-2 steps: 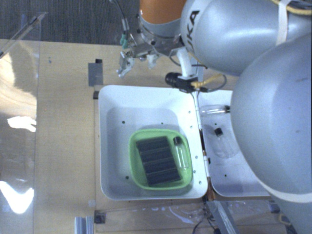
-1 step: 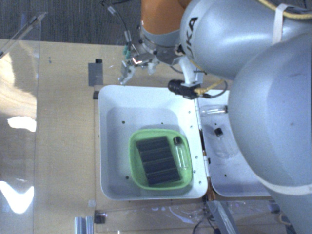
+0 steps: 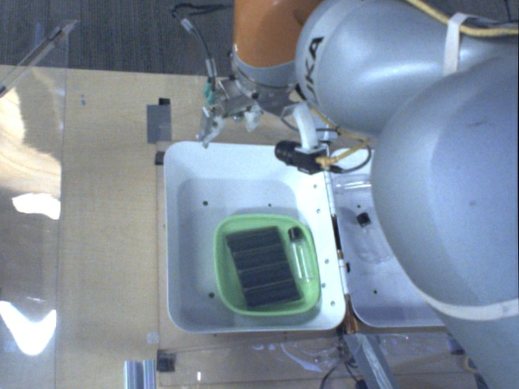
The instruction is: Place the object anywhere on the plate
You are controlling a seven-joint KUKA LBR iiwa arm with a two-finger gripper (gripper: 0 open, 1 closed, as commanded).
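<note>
A green square plate [image 3: 224, 254] lies in the left white bin [image 3: 182, 217]. On the plate rests a dark ribbed rectangular object [image 3: 261, 266], tilted slightly. Beside it, along the plate's right rim, lies a clear item with a small dark cap [image 3: 297, 236]. My gripper [image 3: 227, 130] hangs above the far edge of the left bin, well clear of the plate. Its fingers are spread apart with nothing between them.
The right white bin [image 3: 381, 298] is largely covered by the arm; a small black piece [image 3: 362, 217] lies near its far left side. A dark grey block [image 3: 159, 122] sits on the bench beyond the left bin.
</note>
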